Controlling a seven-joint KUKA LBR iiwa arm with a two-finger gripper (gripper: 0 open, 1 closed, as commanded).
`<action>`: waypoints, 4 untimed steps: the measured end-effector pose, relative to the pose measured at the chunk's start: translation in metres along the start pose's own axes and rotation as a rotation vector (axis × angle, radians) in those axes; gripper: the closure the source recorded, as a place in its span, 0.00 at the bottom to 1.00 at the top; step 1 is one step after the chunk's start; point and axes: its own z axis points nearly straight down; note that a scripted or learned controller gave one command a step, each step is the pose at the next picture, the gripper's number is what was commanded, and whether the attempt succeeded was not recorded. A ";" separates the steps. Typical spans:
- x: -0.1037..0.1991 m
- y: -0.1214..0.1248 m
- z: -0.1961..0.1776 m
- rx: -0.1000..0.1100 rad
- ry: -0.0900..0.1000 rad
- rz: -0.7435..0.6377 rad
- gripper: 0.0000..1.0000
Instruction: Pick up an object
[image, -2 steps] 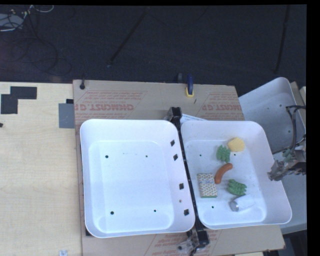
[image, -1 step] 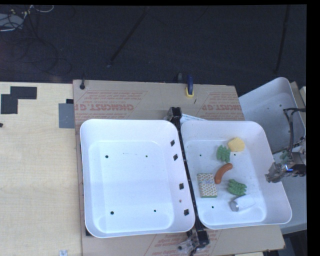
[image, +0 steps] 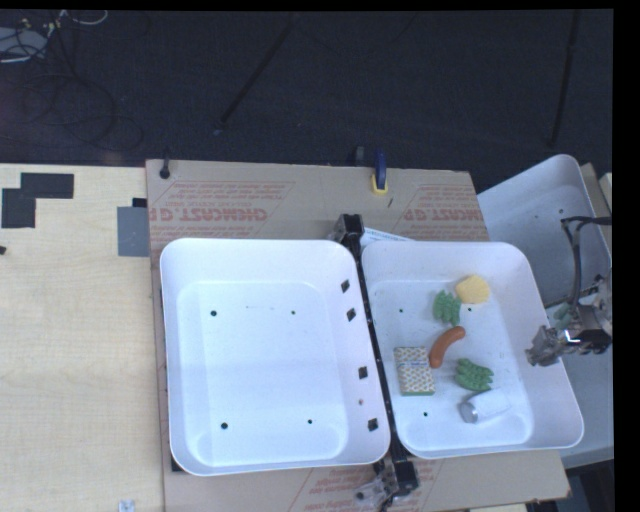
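From my station I see two white bins side by side on the bench. The left bin (image: 262, 355) holds nothing I would reach for. The right bin (image: 545, 420) carries every candidate, so all work belongs there.

The gripper (image: 545, 347) sits at the right rim of the right bin, about level with the middle of the bin's depth. At this size I cannot tell its state. I see nothing held in it.

Contents of the right bin, from larger to smaller:
- A flat checkered pad (image: 413, 369), lying near the divider, long side running top to bottom in the camera view.
- An orange sausage (image: 446, 346), near the bin's centre, long axis tilted from lower left to upper right.
- A green piece (image: 474, 376), just below and right of the sausage.
- A second green piece (image: 446, 306), above the sausage.
- A yellow lump (image: 473, 290), touching or just beside the upper green piece.
- A small pale grey piece (image: 482, 406), near the front wall.

The governing relation: every object lies to the left of the gripper in the camera view. The lower green piece and the grey piece appear nearest. I judge the lower green piece the most direct target, reached by a short travel leftward and slightly toward the front wall.
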 end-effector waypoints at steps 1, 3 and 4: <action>-0.007 0.000 0.021 0.002 0.000 0.001 1.00; 0.004 0.000 -0.001 -0.003 -0.002 0.000 1.00; -0.007 0.000 0.022 0.001 0.000 0.002 1.00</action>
